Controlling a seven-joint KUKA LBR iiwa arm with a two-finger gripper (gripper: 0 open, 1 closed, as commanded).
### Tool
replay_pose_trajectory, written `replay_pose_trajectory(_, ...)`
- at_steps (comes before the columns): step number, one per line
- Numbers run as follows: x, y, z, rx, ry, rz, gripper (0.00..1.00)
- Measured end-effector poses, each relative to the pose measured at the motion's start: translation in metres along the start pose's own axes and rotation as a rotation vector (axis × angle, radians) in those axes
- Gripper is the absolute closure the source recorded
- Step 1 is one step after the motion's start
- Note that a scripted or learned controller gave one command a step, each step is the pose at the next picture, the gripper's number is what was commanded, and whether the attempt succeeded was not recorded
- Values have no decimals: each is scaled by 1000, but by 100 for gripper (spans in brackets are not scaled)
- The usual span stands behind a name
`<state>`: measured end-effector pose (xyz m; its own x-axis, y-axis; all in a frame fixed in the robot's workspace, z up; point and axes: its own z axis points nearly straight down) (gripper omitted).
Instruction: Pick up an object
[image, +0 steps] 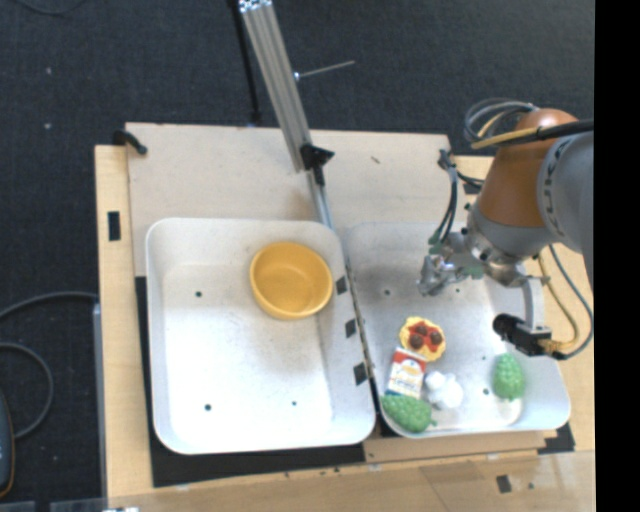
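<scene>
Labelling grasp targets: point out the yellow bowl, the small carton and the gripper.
yellow bowl (290, 279): camera view, inner floor of the bowl.
small carton (405, 376): camera view, its printed top face.
gripper (434, 276): camera view, at its fingertips.

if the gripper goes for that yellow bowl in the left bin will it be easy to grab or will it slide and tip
The yellow bowl looks rigid and probably light, so a push would likely slide it across the smooth bin floor. Sitting upright on its base, it seems unlikely to roll. Its rounded rim may tip it if pinched on one side.

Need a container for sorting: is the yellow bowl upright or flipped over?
Upright: the yellow bowl shows its open hollow and rim, resting in the left bin.
</scene>
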<state>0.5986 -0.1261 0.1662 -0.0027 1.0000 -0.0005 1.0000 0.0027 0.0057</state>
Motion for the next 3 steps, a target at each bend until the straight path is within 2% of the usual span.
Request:
replay_pose_trajectory(1,2,5,-44,-1,0,-1,100)
replay_pose_trajectory(2,1,6,-72,2,0,-1,100)
replay_pose_trajectory(3,54,-5,-84,4,3,-6,100)
